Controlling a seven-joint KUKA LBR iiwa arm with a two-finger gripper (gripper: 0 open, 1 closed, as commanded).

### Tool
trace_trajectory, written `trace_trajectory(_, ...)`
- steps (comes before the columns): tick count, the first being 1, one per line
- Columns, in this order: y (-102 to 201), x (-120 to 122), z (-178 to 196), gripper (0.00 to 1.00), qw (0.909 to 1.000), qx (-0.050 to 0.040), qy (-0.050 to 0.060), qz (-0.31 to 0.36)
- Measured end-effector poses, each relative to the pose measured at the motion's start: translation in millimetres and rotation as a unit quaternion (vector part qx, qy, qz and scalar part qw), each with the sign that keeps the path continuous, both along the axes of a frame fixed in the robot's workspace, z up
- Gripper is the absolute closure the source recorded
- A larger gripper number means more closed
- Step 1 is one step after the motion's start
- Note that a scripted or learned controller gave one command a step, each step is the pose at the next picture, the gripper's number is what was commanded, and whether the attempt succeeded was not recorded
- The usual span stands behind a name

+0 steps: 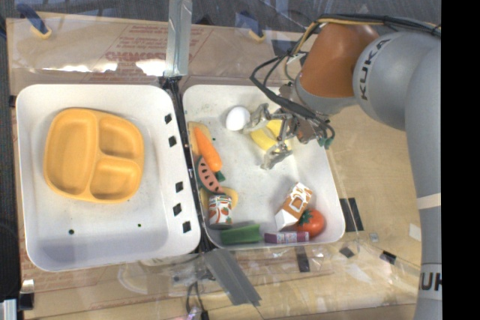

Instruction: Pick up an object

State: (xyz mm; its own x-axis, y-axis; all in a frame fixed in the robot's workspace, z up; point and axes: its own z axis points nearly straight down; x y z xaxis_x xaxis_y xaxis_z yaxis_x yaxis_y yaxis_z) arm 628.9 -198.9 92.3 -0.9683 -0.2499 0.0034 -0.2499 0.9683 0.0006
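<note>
One egg (237,118) beside tool (274,140)

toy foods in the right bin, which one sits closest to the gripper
The yellow piece, lying right under the gripper near the bin's far side. The white egg is next closest, to its left; the carrot and tomato lie farther off.

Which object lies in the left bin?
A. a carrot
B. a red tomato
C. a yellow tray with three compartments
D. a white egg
C: the yellow tray with three compartments rests in the left bin, while the carrot, the white egg and the red tomato all lie in the right bin.
</note>
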Motion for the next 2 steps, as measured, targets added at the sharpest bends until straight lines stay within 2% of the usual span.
trace_trajectory(1, 3, 3, 13, 1.00, 1.0000, -0.0004, -0.003, 0.004)
trace_trajectory(2, 68, 10, 135, 1.00, 0.9998, -0.0006, -0.010, -0.017)
